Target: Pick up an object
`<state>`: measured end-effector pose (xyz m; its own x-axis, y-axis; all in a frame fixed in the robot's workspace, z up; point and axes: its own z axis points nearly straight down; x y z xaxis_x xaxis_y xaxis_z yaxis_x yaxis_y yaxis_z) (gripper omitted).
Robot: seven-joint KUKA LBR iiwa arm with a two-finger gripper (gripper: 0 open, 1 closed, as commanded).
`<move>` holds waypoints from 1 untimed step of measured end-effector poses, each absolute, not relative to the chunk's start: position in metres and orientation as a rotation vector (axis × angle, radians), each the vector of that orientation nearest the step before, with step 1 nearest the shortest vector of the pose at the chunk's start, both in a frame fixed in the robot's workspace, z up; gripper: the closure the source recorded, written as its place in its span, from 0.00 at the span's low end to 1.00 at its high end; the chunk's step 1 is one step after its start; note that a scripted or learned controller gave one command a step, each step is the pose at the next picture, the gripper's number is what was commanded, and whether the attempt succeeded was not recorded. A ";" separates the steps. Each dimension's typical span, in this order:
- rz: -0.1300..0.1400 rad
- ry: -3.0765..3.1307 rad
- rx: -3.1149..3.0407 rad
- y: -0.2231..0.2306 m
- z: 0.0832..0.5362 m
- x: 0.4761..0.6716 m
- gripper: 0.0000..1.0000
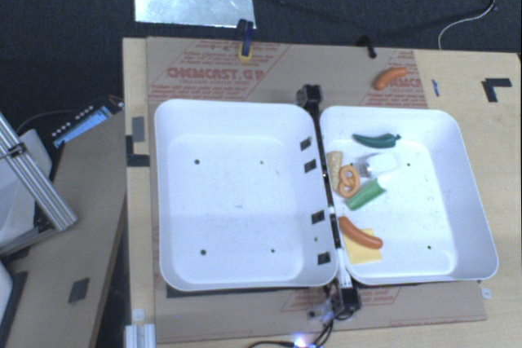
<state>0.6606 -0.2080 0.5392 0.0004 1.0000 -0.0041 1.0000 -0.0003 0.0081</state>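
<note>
The right bin [457, 175] holds several small toy foods near its left side. A dark green pepper [376, 140] lies toward the back. Below it are a white piece [382, 165], a pretzel [347, 180] and a light green piece [364, 194]. Nearer the front an orange sausage [360, 233] rests over a yellow slice [364, 253]. Another orange sausage [390, 78] lies outside the bins on the bench, behind the right bin.
The left bin [236, 191] stands beside the right one, joined by a black clip strip [320, 175]. A blue and yellow clamp [245, 40] sits at the bench's back edge. A metal frame [33, 183] stands at the far left.
</note>
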 end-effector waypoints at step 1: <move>0.003 2.224 2.214 -0.193 0.536 0.660 1.00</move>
<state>0.6604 -0.1928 0.5357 -0.0044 1.0000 -0.0012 1.0000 0.0044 0.0037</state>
